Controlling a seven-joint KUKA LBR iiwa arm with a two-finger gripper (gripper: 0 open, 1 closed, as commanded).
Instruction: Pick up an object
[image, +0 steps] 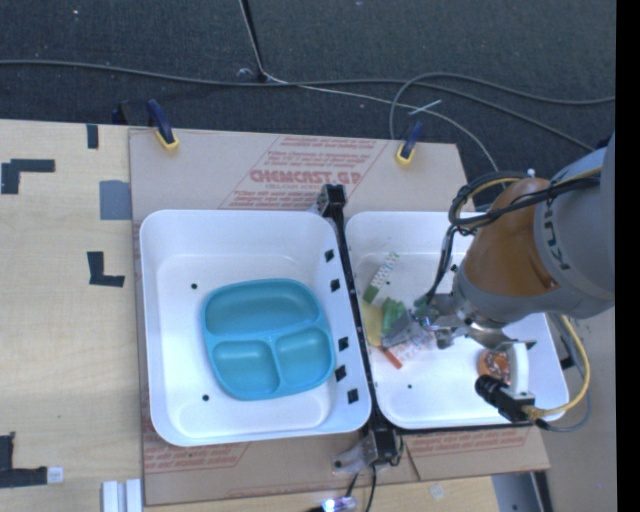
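The arm reaches into the right bin from the right, and its gripper hangs low over a small heap of objects near the bin's left side. The heap holds a yellow piece, a green item, a clear wrapper and a small red-orange stick. The wrist covers the fingertips. An orange-brown object lies partly under the arm toward the bin's right.
The left bin holds a blue divided tray. A black clip strip runs along the seam between the bins. Both bins rest on a cardboard sheet held by two yellow clamps. Cables cross the dark floor behind.
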